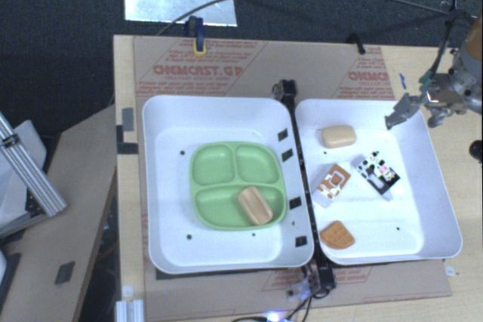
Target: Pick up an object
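White plastic of the right bin point(434, 185) carries four untouched items: a pale bun point(338, 136), a patterned packet point(332, 184), a black-and-white toy point(377, 174) and a waffle point(336, 235). The gripper point(411, 111) hovers at the bin's far corner, fingers apart and empty; nothing is picked yet.

Red lettering reading "CHEMCAST GP" is printed on the brown paper-faced sheet point(249, 60) that lies under both bins. It reads clearly at about 11 o'clock from the left bin point(162, 162), just beyond its far rim. The same print repeats at about 12 o'clock from the right bin point(430, 162), but there it runs at a slant and is only partly legible. The small packets in the right bin bear markings too small to read.
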Controlling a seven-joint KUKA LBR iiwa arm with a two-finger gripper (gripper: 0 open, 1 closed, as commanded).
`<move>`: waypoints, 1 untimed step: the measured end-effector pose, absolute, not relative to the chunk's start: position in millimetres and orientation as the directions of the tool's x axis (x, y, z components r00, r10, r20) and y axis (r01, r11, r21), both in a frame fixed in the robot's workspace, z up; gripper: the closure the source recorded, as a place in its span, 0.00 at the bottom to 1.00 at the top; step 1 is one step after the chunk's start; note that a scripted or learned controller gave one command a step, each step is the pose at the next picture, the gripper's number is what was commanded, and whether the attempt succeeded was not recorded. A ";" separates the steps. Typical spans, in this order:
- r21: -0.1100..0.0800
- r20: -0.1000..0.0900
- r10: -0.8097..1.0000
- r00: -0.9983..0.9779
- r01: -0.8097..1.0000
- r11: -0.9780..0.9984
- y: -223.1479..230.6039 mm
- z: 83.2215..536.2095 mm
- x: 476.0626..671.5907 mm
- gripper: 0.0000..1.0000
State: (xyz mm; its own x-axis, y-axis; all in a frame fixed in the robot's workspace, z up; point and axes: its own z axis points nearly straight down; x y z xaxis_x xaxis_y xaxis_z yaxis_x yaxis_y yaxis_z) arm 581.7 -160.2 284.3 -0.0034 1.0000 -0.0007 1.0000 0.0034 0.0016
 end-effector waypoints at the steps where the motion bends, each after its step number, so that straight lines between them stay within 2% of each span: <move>1: -0.002 0.000 1.000 -0.001 1.000 0.001 -167.9 231.0 588.3 0.00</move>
